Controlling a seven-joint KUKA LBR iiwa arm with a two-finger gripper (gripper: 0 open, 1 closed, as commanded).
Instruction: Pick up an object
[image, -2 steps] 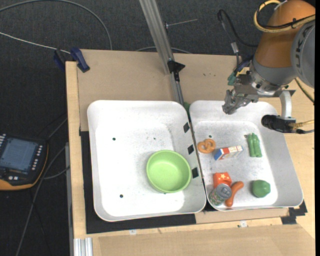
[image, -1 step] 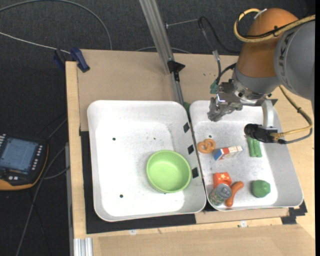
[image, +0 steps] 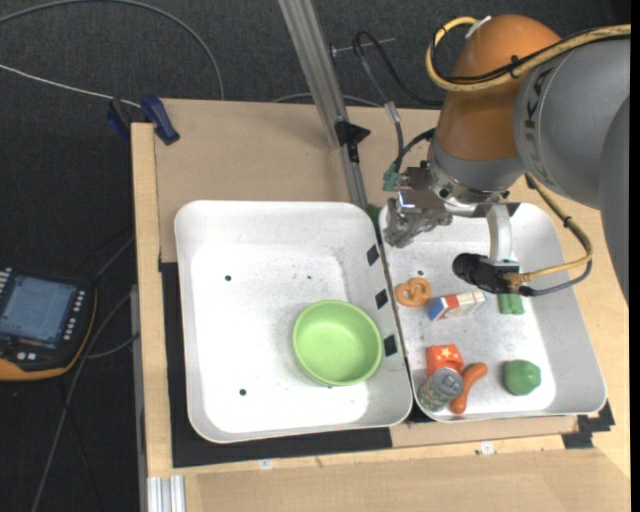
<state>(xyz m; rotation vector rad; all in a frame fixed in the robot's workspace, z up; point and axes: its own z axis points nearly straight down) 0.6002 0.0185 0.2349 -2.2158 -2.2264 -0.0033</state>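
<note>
Right bin (image: 560, 250): back half bare | jaws (image: 403, 222) near divider edge, state unclear | toys crowd front

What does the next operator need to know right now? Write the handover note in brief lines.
Claw: hangs over the far left corner of the right bin; nothing seen in it.
Right bin holds: pretzel, small carton, orange block, can, orange sausage-shaped toy, green lump, small green piece.
Left bin: green bowl.
Done: nothing lifted.
Left: pick up one object; the pretzel lies nearest the claw.
</note>
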